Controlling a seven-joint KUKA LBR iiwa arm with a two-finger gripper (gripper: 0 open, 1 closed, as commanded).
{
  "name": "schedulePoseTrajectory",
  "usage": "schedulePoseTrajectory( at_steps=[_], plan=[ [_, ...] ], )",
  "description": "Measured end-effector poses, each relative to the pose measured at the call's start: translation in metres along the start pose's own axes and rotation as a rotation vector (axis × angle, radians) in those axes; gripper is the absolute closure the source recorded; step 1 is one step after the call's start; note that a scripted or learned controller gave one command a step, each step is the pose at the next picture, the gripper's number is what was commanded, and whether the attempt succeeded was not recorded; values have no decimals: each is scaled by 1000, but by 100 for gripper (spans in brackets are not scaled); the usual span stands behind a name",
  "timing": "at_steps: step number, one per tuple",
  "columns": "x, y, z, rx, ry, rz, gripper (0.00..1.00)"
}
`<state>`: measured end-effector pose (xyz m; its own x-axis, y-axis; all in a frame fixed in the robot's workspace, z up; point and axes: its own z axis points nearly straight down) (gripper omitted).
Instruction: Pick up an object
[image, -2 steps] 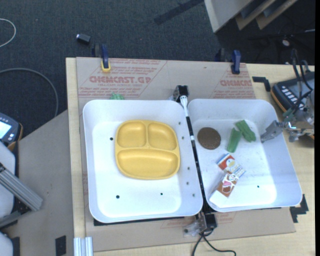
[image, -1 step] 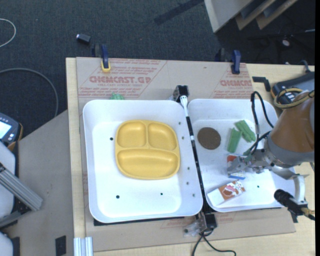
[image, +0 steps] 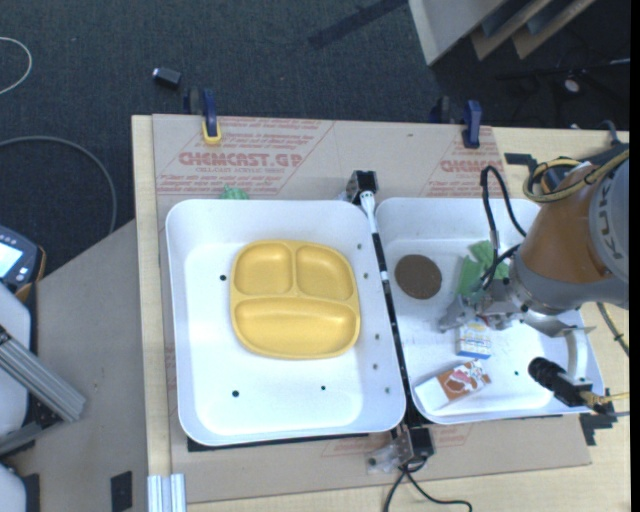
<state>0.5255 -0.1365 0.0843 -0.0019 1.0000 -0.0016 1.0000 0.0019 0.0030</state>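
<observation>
Claw (image: 478, 312) tips obscured over small carton (image: 474, 343)

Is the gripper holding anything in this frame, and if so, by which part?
It cannot be told. The gripper sits low in the right white bin, beside a green object and above a small white and blue packet, but no object is visibly held.

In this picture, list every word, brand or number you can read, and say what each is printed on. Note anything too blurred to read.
"CHEMCAST GP", red print on the brown board behind the left bin.
The same red print on the board behind the right bin: partly visible, not fully readable.
Smaller red lines under both prints: too small to read.
Small blue and white packet in the right bin: print too blurred.
Red and white packet: print too blurred.
</observation>
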Motion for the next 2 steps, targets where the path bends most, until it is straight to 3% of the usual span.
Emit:
schedulePoseTrajectory(
  at_steps=[1, 2],
  plan=[
    [29, -48, 0, 8, 5, 3, 0],
    [28, -46, -10, 3, 2, 3, 100]
  ],
)
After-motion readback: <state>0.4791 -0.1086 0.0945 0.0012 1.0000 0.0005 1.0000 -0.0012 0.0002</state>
